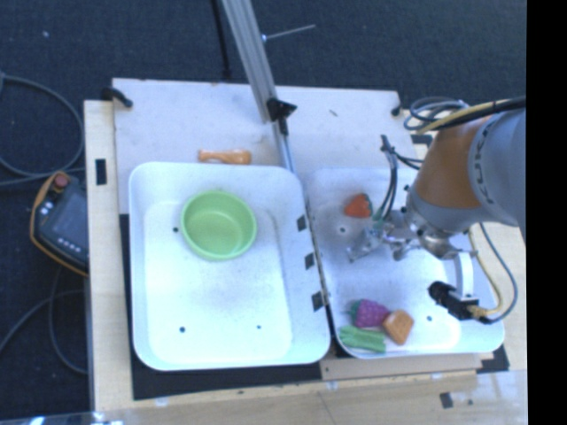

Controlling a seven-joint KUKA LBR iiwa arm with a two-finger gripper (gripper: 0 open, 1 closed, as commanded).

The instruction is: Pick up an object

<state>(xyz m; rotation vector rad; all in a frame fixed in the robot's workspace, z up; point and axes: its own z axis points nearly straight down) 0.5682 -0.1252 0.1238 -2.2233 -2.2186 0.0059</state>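
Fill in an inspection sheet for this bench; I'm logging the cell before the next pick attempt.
Surface: wooden bench bearing two shallow white bins, left bin and right bin.
Job's things: right bin holds a small red-orange piece near its far wall, and a purple lump, orange wedge and green strip clustered at its near edge.
Clutter: round green bowl in the left bin; orange stick-shaped item on the bench behind it.
Grippers: gripper low over the right bin, nothing visibly held.
Cables: hoses on the arm; black cable on the floor.
Surroundings: dark carpet; orange-edged pendant at left.
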